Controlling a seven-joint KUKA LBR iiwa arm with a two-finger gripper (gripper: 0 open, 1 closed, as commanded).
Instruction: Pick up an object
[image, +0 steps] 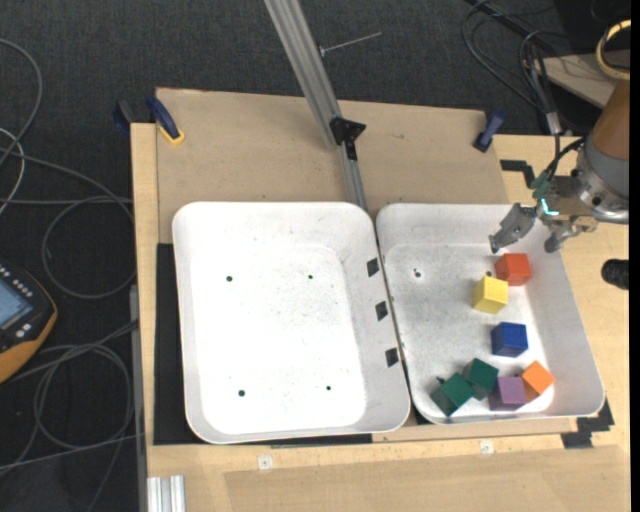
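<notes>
Seven small blocks lie in the right bin (580, 330), all on the side of it beneath and below the gripper (530, 232). Closest to the gripper is a red-orange cube (514, 267), just under its fingertips but apart from them. A yellow cube (490, 294) touches that one's lower left corner. Farther off sits a blue cube (509, 338), with bare floor around it. Farthest away, crowded against the bin's near rim, are an orange cube (538, 377), a purple cube (511, 391) and two dark green blocks (481, 375) (455, 393), packed so tightly that their faces touch.

The gripper hangs over the bin's far right corner with its two dark fingers spread apart and nothing between them. Beyond its left finger, the bin's floor is open and bare save for one small dark dot, giving free room on that side; the rim runs close behind the gripper.

Both bins are shallow, smooth white trays with rounded corners and faintly speckled floors. The left bin (190, 300) lies well away from the gripper, across the shared middle edge. The blocks look matte and sharp-edged. The bench (250, 150) is pale wood, with a grey metal bar (320, 90) slanting across it.
</notes>
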